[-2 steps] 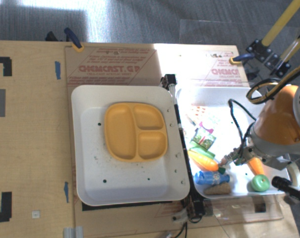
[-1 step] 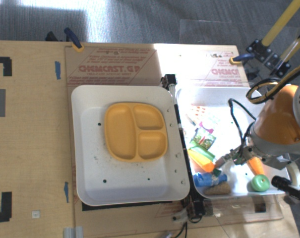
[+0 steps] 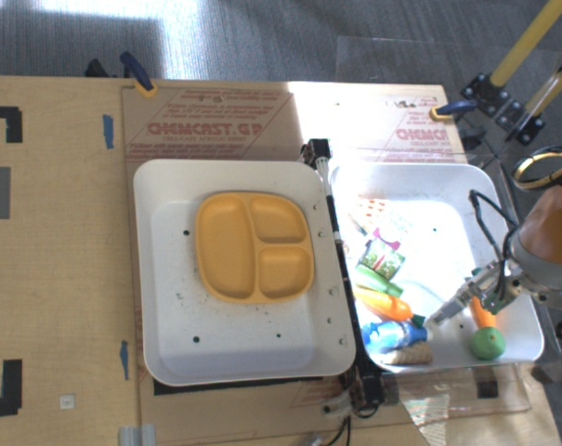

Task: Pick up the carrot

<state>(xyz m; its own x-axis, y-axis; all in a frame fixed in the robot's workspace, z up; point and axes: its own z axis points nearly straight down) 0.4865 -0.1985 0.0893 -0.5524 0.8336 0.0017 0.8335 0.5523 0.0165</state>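
My end effector low in right bin, lower right of frame, reaching in at slant. Open/closed: can't tell. Carrot just left of tip, flat, beside blue item. Not gripped yet.

The cardboard sheet lying under the two white bins carries red printing. Just beyond the far rim of the left bin, the word reads "CHEMCAST", followed by letters that look like "GP", set inside a red outlined, angled frame with a line of smaller print above it, too small to read. Beyond the far rim of the right bin, a second red "CHEMCAST" mark shows, partly washed out by glare. A small green packet inside the right bin bears print that stays illegible
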